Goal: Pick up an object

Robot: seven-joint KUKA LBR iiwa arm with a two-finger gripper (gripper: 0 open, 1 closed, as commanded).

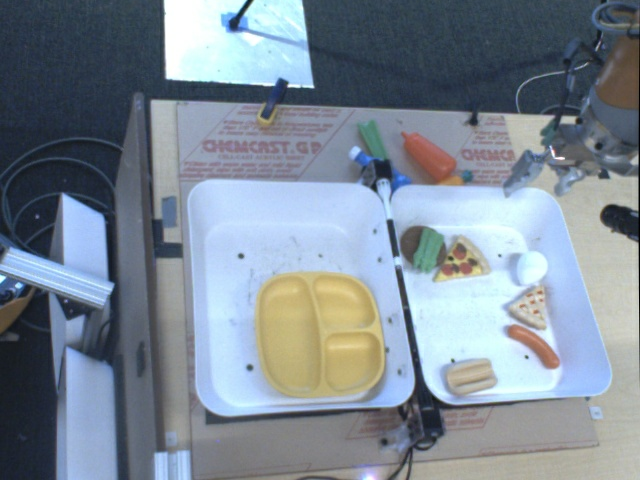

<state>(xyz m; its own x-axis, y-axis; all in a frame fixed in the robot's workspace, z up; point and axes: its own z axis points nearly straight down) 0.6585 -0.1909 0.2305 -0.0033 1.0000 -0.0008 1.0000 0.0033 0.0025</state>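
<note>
Camera view, read from my remote seat, left to right: the left bin (215,268) is a shallow white bin with rounded corners, and one glossy yellow plastic plate (320,333) with three compartments lies in it toward the near side. The right bin (575,268) touches it along a dark seam and carries six toy foods: one round brown-and-green burger (422,247), two pizza slices, one (460,259) just beside the burger and one (530,308) nearer the right wall, one smooth white egg (529,266), one red sausage (532,346), and one tan bun (470,376) by the near rim. On the cardboard-covered tabletop (250,143) behind the bins lie one orange carrot (429,156) and one green piece (372,139). The claw (545,173) hangs over the far right corner of the right bin, fingers apparently spread and holding nothing, though they are small and blurred. Every food item sits nearer me and left of it; the egg is closest, still well apart.
</note>
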